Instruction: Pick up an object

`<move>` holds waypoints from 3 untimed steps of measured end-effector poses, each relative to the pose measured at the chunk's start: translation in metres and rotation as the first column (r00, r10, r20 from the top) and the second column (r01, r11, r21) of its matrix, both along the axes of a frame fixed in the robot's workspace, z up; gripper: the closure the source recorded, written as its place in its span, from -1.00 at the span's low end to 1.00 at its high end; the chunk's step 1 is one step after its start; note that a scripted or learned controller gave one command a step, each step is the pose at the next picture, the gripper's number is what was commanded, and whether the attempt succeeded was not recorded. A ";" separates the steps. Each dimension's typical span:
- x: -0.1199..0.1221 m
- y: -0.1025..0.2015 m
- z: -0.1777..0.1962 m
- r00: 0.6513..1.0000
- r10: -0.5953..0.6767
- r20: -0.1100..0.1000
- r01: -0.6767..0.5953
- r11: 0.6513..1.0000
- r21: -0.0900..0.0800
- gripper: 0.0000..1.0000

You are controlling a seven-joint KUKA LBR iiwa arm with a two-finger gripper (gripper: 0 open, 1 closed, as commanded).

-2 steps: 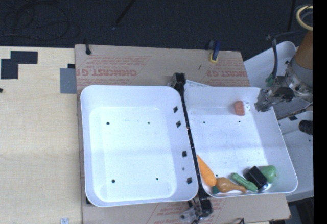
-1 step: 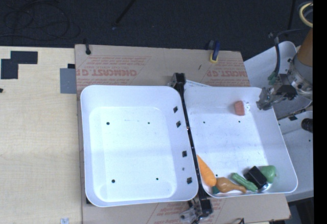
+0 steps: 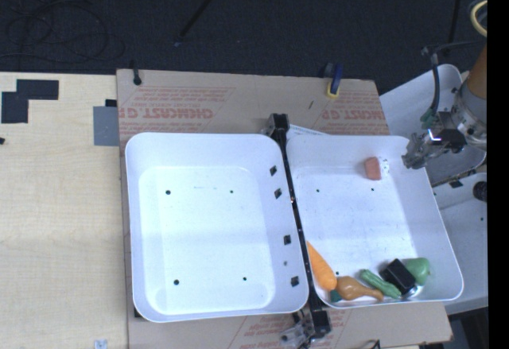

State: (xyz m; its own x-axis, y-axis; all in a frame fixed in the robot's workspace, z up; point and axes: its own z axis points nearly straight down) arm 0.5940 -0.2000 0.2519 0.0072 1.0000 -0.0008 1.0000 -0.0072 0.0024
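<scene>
A robotics lab or test cell is shown. Two shallow white plastic bins (image 3: 135,180) are set side by side on a sheet of brown printed cardboard (image 3: 199,105), laid over a pale wooden bench (image 3: 56,204), all to the left of the metal two-finger gripper (image 3: 417,155). Loose black cables (image 3: 48,17) are seen on dark carpet beyond, and a blue clamp (image 3: 335,79) is fixed at the cardboard's far edge.

Both bins are white: the left bin (image 3: 151,180) and the right bin (image 3: 413,204). At five o'clock lie an orange carrot (image 3: 320,265), a green toy (image 3: 417,267) and a black block (image 3: 397,274). A pink block (image 3: 371,168) sits at two o'clock.
</scene>
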 end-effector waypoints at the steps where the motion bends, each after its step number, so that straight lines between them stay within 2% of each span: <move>1: 0.000 -0.001 0.010 1.000 0.001 0.002 -0.001 1.000 -0.001 1.00; 2: 0.031 -0.011 -0.110 1.000 0.010 -0.013 -0.010 1.000 0.004 1.00; 3: 0.033 -0.012 -0.091 1.000 0.011 -0.003 -0.011 1.000 0.000 1.00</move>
State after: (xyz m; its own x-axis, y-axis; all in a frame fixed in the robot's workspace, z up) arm 0.6267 -0.2124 0.1605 -0.0037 1.0000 -0.0012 1.0000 0.0037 -0.0003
